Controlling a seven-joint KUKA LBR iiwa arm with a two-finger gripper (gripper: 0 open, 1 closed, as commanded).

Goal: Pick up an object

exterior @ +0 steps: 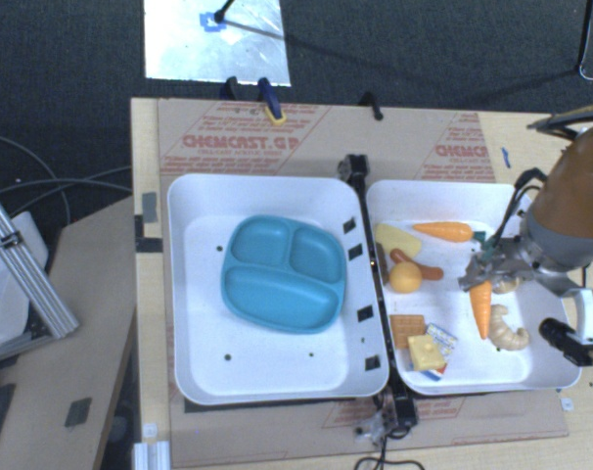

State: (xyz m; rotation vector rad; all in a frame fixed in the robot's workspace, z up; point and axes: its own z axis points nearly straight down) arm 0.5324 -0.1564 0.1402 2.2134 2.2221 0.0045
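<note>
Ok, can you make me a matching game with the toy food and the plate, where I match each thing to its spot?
Things:
1. blue plate
2. upright carrot
3. lying carrot
4. cheese wedge

Spots:
A. near the front edge of the right bin
B. in the left bin
C. at the gripper
D. toward the back of the right bin

Pairs: 1-B, 2-C, 3-D, 4-A

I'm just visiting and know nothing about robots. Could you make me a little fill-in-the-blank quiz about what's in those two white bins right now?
1. The blue divided plate lies in the ____ bin of the camera view.
2. The two carrots are both coloured ____.
3. The plate has ____ compartments.
4. The gripper hangs over the bin that holds the toy ____.

Missing words: left; orange; three; food
</note>
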